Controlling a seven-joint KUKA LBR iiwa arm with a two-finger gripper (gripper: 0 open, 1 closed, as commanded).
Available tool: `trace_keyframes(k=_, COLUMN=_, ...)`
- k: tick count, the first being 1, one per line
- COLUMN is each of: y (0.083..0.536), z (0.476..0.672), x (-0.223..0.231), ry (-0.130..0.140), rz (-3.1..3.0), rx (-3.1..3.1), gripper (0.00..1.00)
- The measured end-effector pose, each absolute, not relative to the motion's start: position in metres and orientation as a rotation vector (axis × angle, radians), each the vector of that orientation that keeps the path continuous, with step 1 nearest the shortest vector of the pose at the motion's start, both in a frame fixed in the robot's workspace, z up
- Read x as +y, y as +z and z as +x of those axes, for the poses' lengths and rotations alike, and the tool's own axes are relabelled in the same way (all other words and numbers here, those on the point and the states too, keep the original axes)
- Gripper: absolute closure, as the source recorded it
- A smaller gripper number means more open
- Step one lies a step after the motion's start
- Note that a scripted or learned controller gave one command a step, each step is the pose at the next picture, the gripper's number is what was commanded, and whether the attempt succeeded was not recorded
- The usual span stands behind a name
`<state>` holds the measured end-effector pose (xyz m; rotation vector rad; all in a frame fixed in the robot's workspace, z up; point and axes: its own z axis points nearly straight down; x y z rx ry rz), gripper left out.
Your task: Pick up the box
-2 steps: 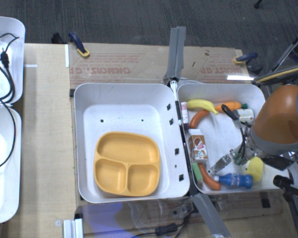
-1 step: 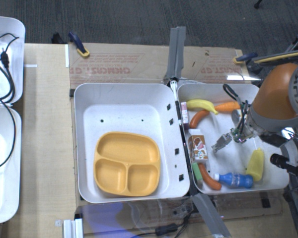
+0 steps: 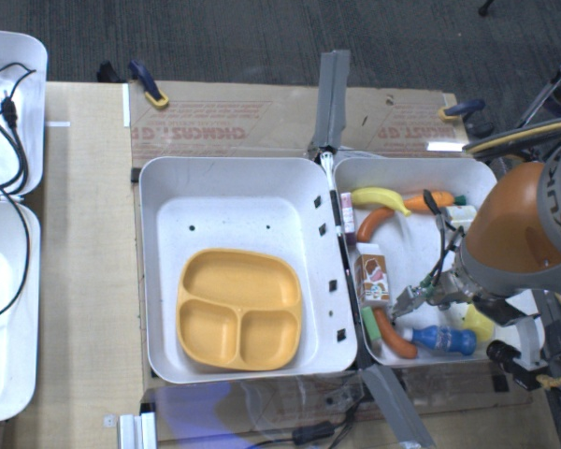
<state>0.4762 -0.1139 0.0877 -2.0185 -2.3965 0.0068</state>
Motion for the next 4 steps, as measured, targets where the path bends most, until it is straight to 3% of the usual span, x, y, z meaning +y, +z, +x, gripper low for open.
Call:
trace_keyframes(k=1, y=0.129, z=0.478, x=-0.150, ry=0.006, rz=-2.202, rx=-2.236, gripper=0.00)
trace_keyframes(k=2, y=0.089, z=0.476, x=-0.136, ry=0.005, rz=-1.864, rx=-2.518, gripper=0.00)
trace_keyframes(k=3, y=0.088, z=0.477, x=-0.129, ry=0.004, rz=-1.764, rx=-2.591, gripper=0.00)
trace_keyframes(k=4, y=0.089, z=0.477, x=-0.166, ry=0.002, rz=-1.568, rx=-2.718, gripper=0.00)
